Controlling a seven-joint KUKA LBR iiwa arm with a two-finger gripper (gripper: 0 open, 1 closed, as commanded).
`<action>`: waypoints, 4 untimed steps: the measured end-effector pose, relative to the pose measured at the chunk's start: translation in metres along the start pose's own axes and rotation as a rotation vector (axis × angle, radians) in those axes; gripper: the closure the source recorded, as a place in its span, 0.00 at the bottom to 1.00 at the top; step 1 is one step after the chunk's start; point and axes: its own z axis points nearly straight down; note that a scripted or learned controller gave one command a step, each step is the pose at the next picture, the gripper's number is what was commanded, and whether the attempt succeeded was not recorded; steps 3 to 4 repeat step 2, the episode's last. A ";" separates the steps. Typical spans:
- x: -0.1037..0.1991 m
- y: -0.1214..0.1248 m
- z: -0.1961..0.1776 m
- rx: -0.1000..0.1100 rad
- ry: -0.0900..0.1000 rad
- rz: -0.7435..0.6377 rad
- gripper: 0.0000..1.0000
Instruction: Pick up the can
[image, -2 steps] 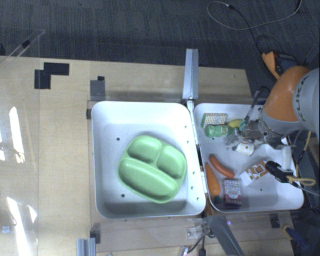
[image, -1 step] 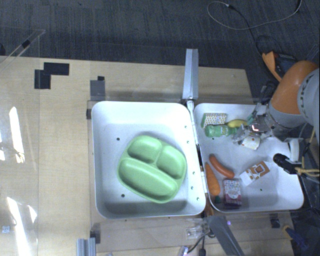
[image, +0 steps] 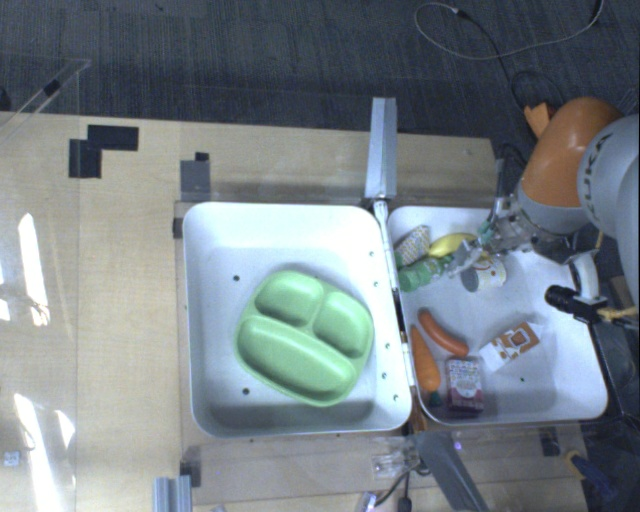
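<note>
The can (image: 464, 385), dark red with a pale label, lies at the front of the right bin (image: 570, 395), close to the front wall. The gripper (image: 478, 252) hangs at the end of the grey arm with the orange band, over the back of the right bin. It is just right of a yellow banana (image: 450, 243) and just above a small white round container (image: 489, 276). It is well away from the can, with a large gap between them. I see nothing held in it.
The right bin also holds a green object (image: 420, 272), a pale crumpled item (image: 412, 242), a sausage (image: 442, 332), a carrot (image: 426, 365) and a brown-and-white packet (image: 514, 343). A green divided plate (image: 305, 335) lies in the left bin (image: 205, 300).
</note>
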 end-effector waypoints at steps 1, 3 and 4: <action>0.001 0.003 -0.009 -0.003 -0.001 -0.006 1.00; -0.006 -0.015 -0.163 -0.001 -0.001 0.103 1.00; -0.006 -0.015 -0.163 -0.001 -0.001 0.103 1.00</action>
